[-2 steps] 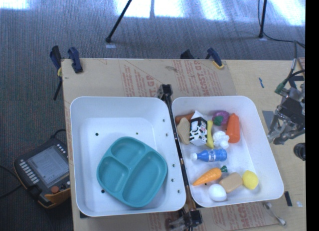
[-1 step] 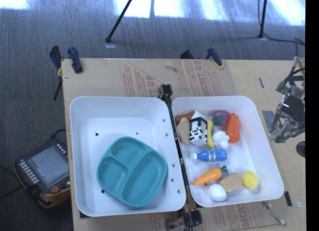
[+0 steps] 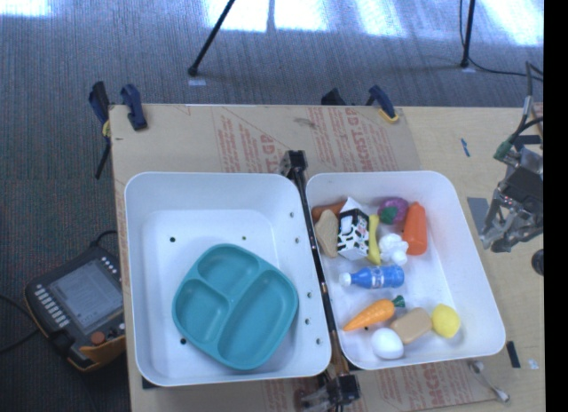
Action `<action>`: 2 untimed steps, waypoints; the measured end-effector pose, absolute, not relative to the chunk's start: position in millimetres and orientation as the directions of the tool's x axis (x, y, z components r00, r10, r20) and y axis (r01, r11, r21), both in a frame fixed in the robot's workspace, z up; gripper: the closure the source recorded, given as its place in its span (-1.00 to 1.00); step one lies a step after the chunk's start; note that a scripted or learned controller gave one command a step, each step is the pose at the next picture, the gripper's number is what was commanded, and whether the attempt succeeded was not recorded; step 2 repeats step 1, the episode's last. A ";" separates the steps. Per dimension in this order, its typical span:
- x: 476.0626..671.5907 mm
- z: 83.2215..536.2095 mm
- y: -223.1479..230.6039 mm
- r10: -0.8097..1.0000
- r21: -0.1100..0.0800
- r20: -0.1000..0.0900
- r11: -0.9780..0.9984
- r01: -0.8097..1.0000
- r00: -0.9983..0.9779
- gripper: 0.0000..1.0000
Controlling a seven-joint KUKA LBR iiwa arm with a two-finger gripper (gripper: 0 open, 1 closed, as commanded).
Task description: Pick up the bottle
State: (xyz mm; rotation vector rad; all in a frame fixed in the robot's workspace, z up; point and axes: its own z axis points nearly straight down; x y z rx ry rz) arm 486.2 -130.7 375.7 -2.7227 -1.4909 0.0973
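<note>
While two white bins sit side by side on a brown table [image 3: 266, 135], most of the clutter lies in the right bin [image 3: 461, 215]. Nearest the viewer in that bin, a white egg [image 3: 386, 343] rests by the front wall, with a tan block [image 3: 412, 324] just beside it and a lemon [image 3: 445, 320] to the right of that. A carrot [image 3: 373, 313] lies slanted just behind the egg. Behind the carrot, the bottle [image 3: 374, 278] lies on its side near the middle of the right bin, blue with a white band, its white cap toward the divider between the bins. A banana [image 3: 374, 240] and a small white piece [image 3: 393, 248] sit close behind it. Farther back stand a black-and-white carton [image 3: 353, 231], a bread slice [image 3: 327, 233], an orange item [image 3: 414, 227] and a purple piece [image 3: 393, 209].

The left bin [image 3: 155, 197] holds a teal divided plate [image 3: 235, 305], lying flat toward the front.

A black pendant [image 3: 78, 306] with a screen lies on the floor at the near left.

At the right edge, beyond the right bin's wall and well apart from the bottle, the gripper [image 3: 513, 215] hangs over the table; whether it is wide or narrow cannot be told.

Clamps [image 3: 133, 104] hold the table's far edge, and tripod legs [image 3: 222, 19] stand on the carpet beyond.
</note>
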 end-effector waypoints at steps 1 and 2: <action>487.4 383.5 -129.9 0.850 -0.063 -0.039 -0.528 0.847 0.526 1.00; 487.4 383.5 -129.9 0.850 -0.063 -0.039 -0.528 0.847 0.526 1.00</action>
